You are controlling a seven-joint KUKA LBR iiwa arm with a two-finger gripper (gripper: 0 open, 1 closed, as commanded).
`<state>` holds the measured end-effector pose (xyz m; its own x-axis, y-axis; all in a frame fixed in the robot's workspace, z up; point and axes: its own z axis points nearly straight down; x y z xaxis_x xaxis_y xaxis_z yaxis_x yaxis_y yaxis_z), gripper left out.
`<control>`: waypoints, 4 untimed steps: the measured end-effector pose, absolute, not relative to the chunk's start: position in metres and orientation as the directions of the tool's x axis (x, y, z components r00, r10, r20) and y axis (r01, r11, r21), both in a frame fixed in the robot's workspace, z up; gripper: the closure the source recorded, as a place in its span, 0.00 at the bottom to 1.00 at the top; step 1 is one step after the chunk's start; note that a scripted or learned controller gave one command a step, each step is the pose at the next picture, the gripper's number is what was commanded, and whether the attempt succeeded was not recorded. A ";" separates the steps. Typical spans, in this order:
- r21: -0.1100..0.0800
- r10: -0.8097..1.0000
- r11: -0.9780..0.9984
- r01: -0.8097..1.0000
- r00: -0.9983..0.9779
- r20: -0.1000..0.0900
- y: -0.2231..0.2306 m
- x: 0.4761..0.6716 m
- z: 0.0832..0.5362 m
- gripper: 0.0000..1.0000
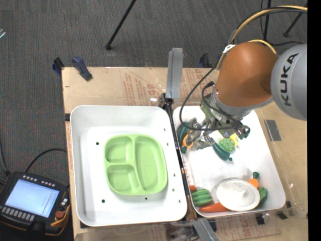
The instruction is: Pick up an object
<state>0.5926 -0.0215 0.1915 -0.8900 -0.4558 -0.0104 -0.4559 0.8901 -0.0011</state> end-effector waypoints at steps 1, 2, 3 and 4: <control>-0.004 -0.462 0.887 -0.462 -0.887 -0.012 -0.015 0.645 0.264 1.00; 0.001 -0.457 0.890 -0.457 -0.890 -0.011 -0.015 0.645 0.271 1.00; 0.002 -0.374 0.927 -0.374 -0.927 -0.004 0.042 0.645 0.277 1.00; 0.001 -0.684 0.729 -0.684 -0.729 -0.002 -0.035 0.609 0.263 1.00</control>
<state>0.6086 -0.0350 0.2627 -0.7295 -0.6840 -0.0019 -0.6840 0.7295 0.0013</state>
